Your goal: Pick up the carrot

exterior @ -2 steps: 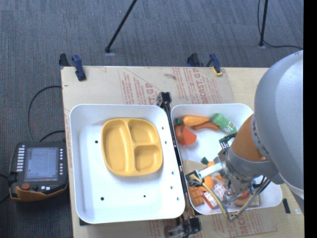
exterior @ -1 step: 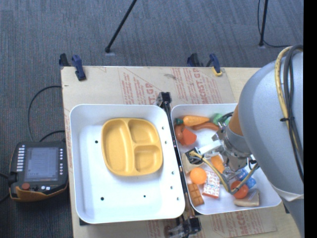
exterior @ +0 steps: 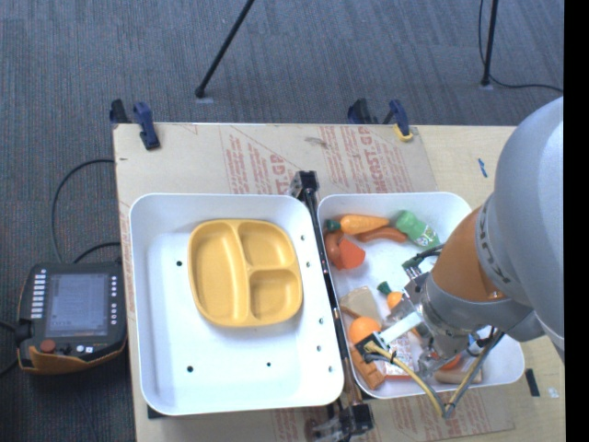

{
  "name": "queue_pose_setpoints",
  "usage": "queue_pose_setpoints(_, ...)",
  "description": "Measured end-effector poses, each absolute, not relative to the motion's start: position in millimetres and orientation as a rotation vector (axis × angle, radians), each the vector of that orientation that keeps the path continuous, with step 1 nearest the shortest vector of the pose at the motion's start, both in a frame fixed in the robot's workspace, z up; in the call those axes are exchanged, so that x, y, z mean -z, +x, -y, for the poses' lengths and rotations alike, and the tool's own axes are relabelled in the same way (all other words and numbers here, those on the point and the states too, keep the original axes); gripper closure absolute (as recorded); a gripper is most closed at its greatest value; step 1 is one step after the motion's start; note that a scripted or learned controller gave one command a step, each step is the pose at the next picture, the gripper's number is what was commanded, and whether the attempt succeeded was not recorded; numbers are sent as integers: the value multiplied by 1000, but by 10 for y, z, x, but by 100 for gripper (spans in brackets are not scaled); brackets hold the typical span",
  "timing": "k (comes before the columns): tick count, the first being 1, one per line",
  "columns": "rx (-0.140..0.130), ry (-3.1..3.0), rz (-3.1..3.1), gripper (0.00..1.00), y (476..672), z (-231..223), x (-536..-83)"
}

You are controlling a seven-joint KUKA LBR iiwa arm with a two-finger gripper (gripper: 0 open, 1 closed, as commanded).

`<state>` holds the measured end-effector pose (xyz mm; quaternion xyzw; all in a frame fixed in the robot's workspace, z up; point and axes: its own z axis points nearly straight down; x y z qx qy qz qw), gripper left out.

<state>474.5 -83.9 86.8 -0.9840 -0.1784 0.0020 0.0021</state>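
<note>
**Bench from above, arm over the right bin.** We see the arm (exterior: 515, 247), grey with an orange band, reaching in from the right. It covers the near right part of the right bin (exterior: 451, 199). The gripper (exterior: 419, 339) hangs low over the near end of this bin, among the toy foods there. Whether it is spread or pressed together we cannot tell, and we see nothing held in it.

The carrot (exterior: 364, 222) lies at the far end of the right bin, just inside the far wall and well apart from the gripper. Its length runs left to right, with the green end toward the left. A darker orange piece (exterior: 385, 236) lies just beside it on the near side, and a green item (exterior: 415, 228) lies to its right. A red piece (exterior: 346, 252) sits near the bin's left wall. Nearer to us lie a tan bread slice (exterior: 362, 302) and a round orange fruit (exterior: 363, 328), close to the gripper.

The left bin (exterior: 166, 357) holds a yellow divided plate (exterior: 245, 272) with three compartments.

Both bins rest on a pale board (exterior: 221, 159). It carries red printed lettering, turned away from us, which we cannot read with certainty. Blue clamps (exterior: 144, 123) grip the board's far edge. A control pendant (exterior: 70, 317) with a grey screen lies on the carpet at the left. We can read no text on it.
</note>
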Motion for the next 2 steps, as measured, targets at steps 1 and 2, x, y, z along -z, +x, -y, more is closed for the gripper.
queue_pose_setpoints(1,-5,-3101,486,0,5461,892,-872)
queue_pose_setpoints(2,-7,-3110,415,0,4820,862,-867)
